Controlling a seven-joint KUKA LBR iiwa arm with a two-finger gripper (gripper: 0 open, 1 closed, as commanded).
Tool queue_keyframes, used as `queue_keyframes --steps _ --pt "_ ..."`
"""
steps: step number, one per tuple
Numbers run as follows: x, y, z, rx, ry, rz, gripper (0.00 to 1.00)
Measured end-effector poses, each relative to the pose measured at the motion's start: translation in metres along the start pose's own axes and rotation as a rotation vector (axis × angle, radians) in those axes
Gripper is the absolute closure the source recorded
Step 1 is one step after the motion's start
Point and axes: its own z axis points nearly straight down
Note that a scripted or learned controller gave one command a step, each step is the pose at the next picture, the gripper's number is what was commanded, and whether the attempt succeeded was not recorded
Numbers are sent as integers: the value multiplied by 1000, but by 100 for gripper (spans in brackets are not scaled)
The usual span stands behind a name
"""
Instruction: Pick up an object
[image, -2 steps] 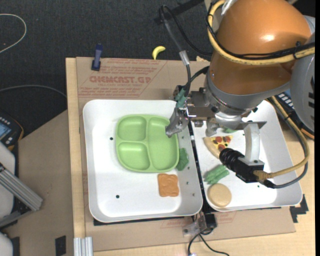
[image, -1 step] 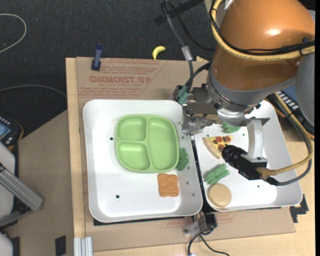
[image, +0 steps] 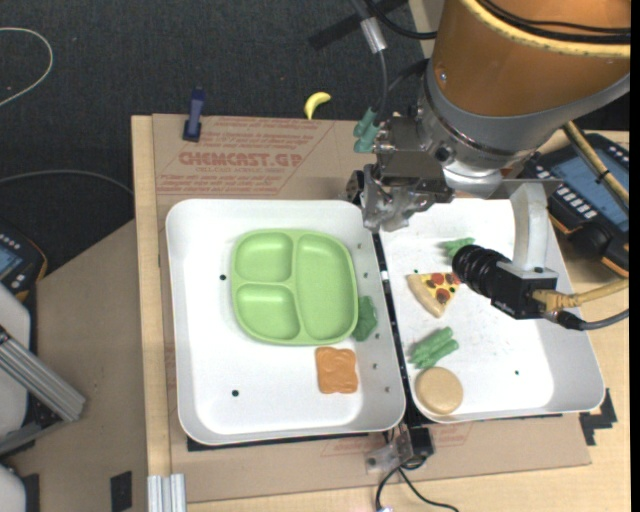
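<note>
Several small toy foods lay in the right bin (image: 560, 395); the pizza slice (image: 436, 291) (likely light, stiff plastic) sat near its middle, best pinched across its edges. Whether the gripper (image: 385, 212) was open or closed, I could not tell.

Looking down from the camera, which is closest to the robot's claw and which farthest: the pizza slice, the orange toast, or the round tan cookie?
From the gripper:
1. Pizza slice, right bin, just below it.
2. Orange toast, left bin, lower right.
3. Round tan cookie, right bin, bottom-left corner; close to the toast's distance.
</note>
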Motion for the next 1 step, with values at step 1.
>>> queue_keyframes --steps 1 --pt "-18 -1 19 14 -4 5 100"
